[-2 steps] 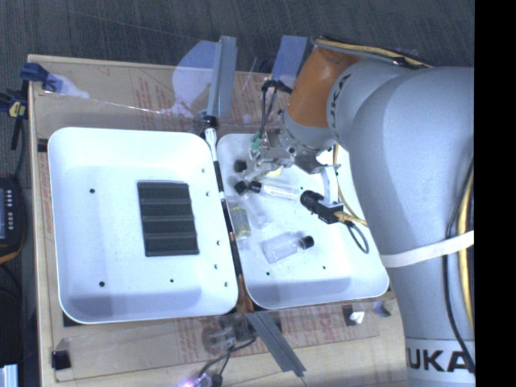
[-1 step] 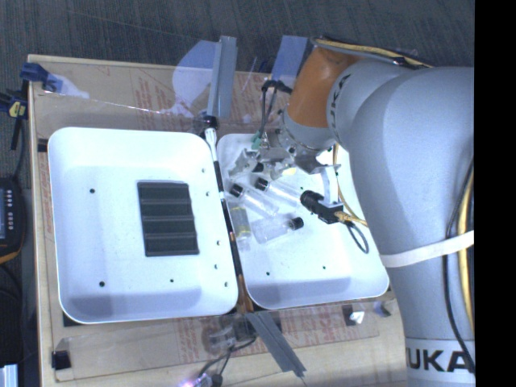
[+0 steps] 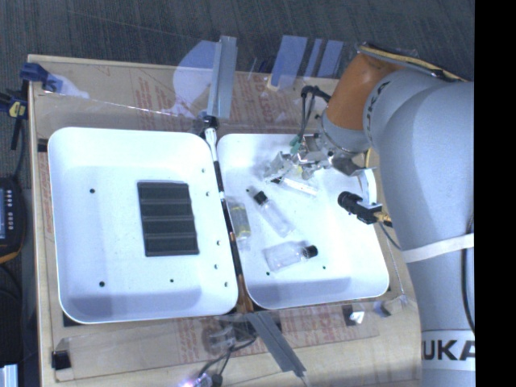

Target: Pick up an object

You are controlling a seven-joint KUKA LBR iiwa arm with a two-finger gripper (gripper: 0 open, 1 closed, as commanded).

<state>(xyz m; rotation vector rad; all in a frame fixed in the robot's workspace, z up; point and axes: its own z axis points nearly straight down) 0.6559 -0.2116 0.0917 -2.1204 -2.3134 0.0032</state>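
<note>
- The two-finger gripper (image 3: 310, 158) is hanging low over the far edge of the right shallow white plastic bin (image 3: 371, 285), at the end of the smooth grey arm (image 3: 419, 160). Whether it is apart, together or clamped on anything cannot be told.
- A crumpled clear plastic piece (image 3: 276, 168) is lying just beside the gripper, towards that bin's far left corner. It is looking thin, creased and glossy, and is catching pale glints. Whether it is touching the gripper cannot be told.
- A slim white stick (image 3: 298, 186) is lying flat and slanted just on the near side of the crumpled piece.
- A long clear vial with a black cap (image 3: 270, 210) is lying on its side around the bin's middle, running diagonally with the cap end pointing to the far left.
- A short clear bottle with a black cap (image 3: 289, 255) is lying on its side close to the bin's near edge, with its cap pointing right.
- A yellowish translucent oblong (image 3: 238, 218) is lying along the bin's left edge.
- In the left shallow white plastic bin (image 3: 64, 160), a dark ribbed rectangular block (image 3: 168, 218) is lying flat at the middle. It is matte, with raised bands running across it.
- Both bins, smooth with rounded corners, are sitting edge to edge on the pale wooden bench (image 3: 177, 341).
</note>
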